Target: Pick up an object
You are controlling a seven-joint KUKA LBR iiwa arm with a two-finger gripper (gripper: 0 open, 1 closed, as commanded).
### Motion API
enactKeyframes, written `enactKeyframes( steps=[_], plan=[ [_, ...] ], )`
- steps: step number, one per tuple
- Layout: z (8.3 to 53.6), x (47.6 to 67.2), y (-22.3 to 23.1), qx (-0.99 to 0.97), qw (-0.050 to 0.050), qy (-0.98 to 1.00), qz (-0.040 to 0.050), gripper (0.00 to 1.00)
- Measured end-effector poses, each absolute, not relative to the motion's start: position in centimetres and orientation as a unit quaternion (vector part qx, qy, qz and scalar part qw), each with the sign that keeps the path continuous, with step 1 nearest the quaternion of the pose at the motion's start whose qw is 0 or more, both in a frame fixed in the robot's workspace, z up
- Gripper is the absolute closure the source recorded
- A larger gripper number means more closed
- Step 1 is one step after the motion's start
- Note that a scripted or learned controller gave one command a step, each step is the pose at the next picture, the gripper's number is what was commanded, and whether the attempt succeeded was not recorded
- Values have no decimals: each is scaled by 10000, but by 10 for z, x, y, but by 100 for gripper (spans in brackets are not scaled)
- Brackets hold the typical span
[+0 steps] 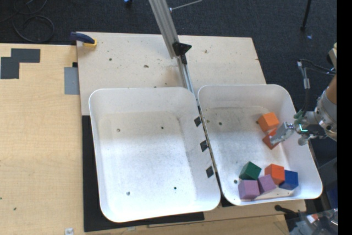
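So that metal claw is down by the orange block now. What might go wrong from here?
Two things, I'd guess. The gripper sits low in the right bin, right beside the orange block and a reddish-brown block, so it may nudge one aside instead of catching it. Both blocks lie near the bin's right wall, which could hinder a clean grasp.

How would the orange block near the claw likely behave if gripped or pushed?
The orange block looks flat-faced and rigid, so it would probably slide, not roll. It seems small, likely light. Touching a red-brown block, it may nudge that when pushed.
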State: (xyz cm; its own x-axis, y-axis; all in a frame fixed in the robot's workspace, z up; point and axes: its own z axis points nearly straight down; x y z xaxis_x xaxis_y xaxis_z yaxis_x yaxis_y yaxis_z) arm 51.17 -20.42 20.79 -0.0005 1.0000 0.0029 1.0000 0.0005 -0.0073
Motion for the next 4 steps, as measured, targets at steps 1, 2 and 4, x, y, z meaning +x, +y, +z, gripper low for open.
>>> enactKeyframes(
  steps=[1, 2, 4],
  plan=[
    [210, 513, -205, -7076, 16, -7066, 4, 0],
    [161, 510, -195, -7072, 42, -7070, 17, 0],
    [92, 518, -188, -7084, 15, -7058, 3, 0]
  ],
)
